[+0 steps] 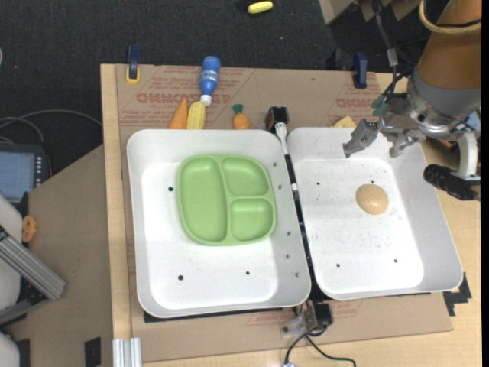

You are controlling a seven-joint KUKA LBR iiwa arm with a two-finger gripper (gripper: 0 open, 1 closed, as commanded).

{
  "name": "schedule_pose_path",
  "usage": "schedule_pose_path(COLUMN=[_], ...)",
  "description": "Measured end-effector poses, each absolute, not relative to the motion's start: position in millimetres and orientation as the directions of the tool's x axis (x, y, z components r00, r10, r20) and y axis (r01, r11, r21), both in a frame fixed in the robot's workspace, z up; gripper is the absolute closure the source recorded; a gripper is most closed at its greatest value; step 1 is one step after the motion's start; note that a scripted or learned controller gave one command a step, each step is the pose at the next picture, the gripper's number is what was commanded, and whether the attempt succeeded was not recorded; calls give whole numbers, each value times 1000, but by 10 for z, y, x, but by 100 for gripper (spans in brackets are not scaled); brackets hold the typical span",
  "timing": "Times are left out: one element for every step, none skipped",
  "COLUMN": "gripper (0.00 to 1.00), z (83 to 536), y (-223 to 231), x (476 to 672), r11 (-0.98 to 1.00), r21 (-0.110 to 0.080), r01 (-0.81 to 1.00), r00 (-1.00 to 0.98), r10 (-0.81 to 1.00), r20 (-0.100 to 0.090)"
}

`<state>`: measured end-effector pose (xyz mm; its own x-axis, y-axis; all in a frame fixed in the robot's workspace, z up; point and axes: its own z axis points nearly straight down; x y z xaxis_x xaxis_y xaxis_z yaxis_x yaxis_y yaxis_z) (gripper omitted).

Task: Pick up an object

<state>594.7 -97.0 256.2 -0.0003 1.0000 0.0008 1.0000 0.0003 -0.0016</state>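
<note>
Beige ball [372,199] in right bin [428,235], below the open fingers [359,139], apart

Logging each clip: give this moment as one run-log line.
gripper: open, above right bin's far edge, holding nothing | target: tan round object in right bin, untouched | left bin: green divided plate

2 white bins side by side, mid-frame. Left bin [153,205] holds a green 3-compartment tray [226,199]. Right bin [428,243] holds 1 tan rounded object [372,199], upper centre. Gripper [377,141] at upper right above the right bin's far edge, fingers spread, nothing between them, apart from the object.
</note>
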Motion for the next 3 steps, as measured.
schedule_pose_path(gripper=[0,0,0], z=[1897,1740,790], y=[-1550,-1921,-1909], x=[5693,5829,5766], r11=[-6,-3,-1], r21=[-9,2,-8], r01=[1000,1000,1000], r00=[6,3,1], r10=[1000,1000,1000], r20=[-1,-3,3])
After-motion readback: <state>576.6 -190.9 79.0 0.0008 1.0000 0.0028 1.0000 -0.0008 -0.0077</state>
